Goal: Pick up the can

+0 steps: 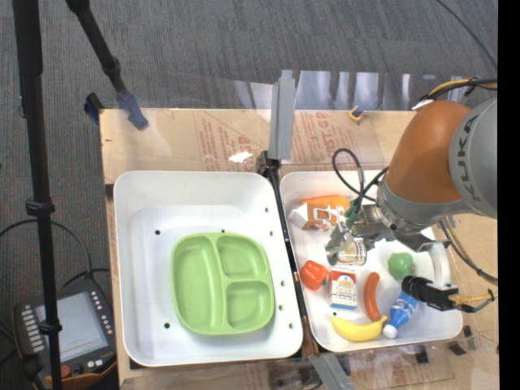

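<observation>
Can mid right bin, crowded by items; pincer over it, grip unclear.

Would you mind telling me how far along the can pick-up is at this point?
Done: the gripper has reached the right bin and sits right at the can. In hand: nothing visibly; the can lies among the toy food. Left: a confirmed grasp and the lift.

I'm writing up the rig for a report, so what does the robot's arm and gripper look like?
The grey arm has smooth, rounded casings, a broad orange band above the wrist and dark KUKA lettering on its side. Thin black cables loop beside the wrist. The metallic two-finger gripper below is silvery grey.
</observation>
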Motion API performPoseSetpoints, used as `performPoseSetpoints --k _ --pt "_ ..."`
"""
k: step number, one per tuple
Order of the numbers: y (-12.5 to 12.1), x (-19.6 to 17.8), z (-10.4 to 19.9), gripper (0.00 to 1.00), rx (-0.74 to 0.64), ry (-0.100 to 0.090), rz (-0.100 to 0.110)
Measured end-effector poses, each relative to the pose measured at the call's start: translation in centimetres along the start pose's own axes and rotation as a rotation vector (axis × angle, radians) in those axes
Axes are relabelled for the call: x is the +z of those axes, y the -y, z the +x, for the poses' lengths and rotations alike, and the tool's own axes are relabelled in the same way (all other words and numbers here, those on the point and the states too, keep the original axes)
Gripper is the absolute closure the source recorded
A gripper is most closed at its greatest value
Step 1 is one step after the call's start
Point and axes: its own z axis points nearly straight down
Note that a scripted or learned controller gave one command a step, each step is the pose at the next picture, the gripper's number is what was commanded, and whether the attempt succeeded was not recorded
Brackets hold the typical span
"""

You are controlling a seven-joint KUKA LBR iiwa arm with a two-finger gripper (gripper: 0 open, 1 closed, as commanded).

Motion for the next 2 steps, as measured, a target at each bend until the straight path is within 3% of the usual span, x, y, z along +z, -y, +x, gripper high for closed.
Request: performPoseSetpoints --k 1,2 --pt "5.0 0.0 0.5 1.00 0.077 0.000 0.000" --pt "5.6 -3.8 8.6 1.00 -0.094 0.002 0.001"
